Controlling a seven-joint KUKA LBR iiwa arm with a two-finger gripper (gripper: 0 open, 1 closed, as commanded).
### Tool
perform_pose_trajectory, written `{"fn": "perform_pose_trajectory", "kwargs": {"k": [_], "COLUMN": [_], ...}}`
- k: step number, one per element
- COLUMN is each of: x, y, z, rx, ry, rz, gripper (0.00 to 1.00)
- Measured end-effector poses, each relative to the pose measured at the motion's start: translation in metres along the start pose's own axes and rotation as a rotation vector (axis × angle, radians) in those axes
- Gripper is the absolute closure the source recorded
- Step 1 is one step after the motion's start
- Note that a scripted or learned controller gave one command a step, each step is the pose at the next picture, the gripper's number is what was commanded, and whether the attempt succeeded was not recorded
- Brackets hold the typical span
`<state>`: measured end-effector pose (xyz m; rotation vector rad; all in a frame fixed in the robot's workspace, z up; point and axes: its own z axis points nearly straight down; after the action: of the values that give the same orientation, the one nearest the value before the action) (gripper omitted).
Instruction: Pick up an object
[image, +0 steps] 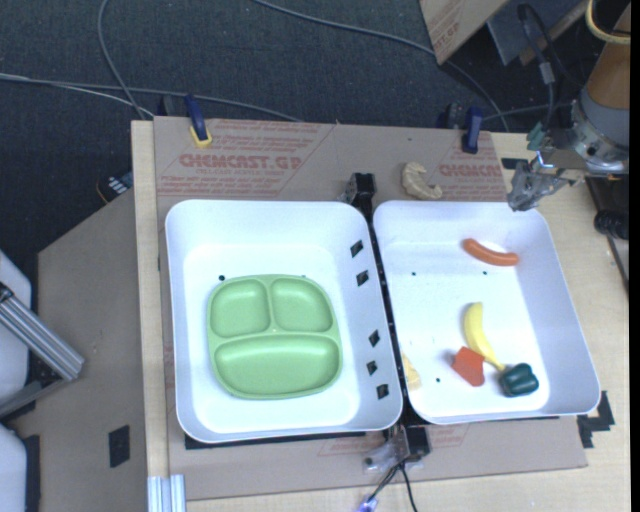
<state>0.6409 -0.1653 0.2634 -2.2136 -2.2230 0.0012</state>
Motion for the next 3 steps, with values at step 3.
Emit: {"fn": "perform_pose_trajectory", "kwargs": {"k": [3], "x": [0.152], "y": [-0.028], "z": [0.022], "rx": [-0.001], "ry": [0.000], "rz": [-0.002], "gripper": [1.00]}}
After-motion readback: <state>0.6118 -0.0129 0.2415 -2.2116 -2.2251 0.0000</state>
